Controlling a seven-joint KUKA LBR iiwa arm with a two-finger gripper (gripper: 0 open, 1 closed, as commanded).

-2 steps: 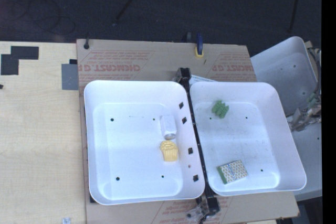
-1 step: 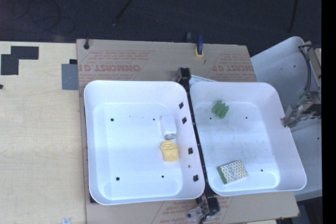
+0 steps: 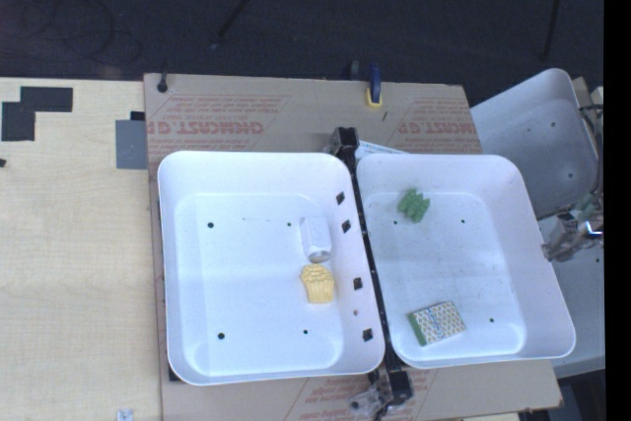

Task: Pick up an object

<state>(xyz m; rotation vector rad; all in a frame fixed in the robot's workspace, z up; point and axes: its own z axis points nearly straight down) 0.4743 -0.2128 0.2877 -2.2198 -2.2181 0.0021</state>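
Jaws: we cannot tell | risk: we may miss the green block point(image 3: 413, 205) or card point(image 3: 437, 321), both small, flat, wall-near

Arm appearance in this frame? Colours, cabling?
Pale grey arm, smooth, rounded end, a few small dark dots. Below it, by the right bin's rim, a small metallic cluster with thin cables, likely the gripper; too blurred for detail.

Both white bins, the left bin point(image 3: 187, 212) and the right bin point(image 3: 532, 212), are looking like smooth, faintly glossy plastic. Beneath them a printed cardboard sheet point(image 3: 246, 113) is showing matt brown, and left of it the bench point(image 3: 69, 261) is appearing as pale, possibly wooden, laminate.
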